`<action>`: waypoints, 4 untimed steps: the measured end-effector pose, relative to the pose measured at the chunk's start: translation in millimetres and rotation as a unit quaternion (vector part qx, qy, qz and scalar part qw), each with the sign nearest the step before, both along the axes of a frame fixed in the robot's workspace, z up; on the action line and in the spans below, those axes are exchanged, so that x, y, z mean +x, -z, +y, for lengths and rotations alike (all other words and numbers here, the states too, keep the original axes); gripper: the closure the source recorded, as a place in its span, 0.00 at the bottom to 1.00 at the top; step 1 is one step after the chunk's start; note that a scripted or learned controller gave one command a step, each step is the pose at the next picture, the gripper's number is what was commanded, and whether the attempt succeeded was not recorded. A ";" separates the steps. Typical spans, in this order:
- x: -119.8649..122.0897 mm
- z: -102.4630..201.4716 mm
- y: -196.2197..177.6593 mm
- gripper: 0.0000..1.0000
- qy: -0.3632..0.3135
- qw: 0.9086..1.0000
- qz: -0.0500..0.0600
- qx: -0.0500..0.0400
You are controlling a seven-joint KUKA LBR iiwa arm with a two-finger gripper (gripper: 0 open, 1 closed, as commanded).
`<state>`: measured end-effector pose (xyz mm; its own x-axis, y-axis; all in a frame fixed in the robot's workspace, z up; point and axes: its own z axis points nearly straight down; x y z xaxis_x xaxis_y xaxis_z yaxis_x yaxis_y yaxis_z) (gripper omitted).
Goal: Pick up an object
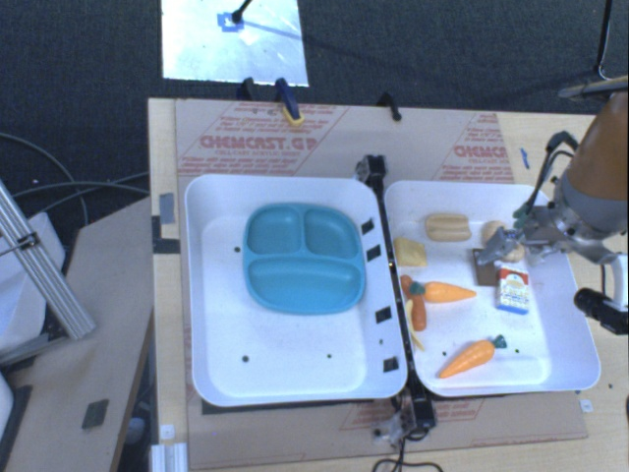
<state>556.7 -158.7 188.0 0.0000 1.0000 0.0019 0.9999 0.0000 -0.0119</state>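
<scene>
Pincer (488, 261) hovers beside small red-white-blue carton (513, 290)

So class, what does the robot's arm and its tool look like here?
The arm is grey with an orange-brown band above the wrist. A thin dark cable loops beside it. Its tool is small, of grey metal with dark parts.

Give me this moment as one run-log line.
arm: over right bin | gripper: low beside small carton | hold: none seen | carrots: lying in bin | blue plate: left bin
</scene>
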 end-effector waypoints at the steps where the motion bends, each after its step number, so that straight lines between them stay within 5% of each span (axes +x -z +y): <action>1: 3.1 0.4 -7.2 0.00 -0.002 1.000 -0.006 -0.001; 3: 17.4 8.5 86.6 0.00 -0.002 1.000 -0.005 -0.001; 4: 18.0 8.9 104.1 0.00 -0.001 1.000 -0.006 -0.001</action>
